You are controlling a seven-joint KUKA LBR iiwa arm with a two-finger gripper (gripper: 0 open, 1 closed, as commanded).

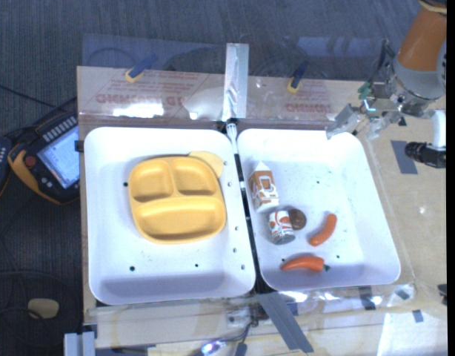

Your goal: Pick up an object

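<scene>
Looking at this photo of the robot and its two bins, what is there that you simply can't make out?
- Gripper, camera view: too small and cluttered to tell how its fingers stand.
- Arm: cut off by the top right edge.
- Carton and can in the right bin: labels too small to read.
- Yellow tray in the left bin: covers most of a pale yellow thing behind it, so that can't be identified.

Carton [262,187], can [281,225], two orange sausages [323,228] in right bin [376,199]
</scene>
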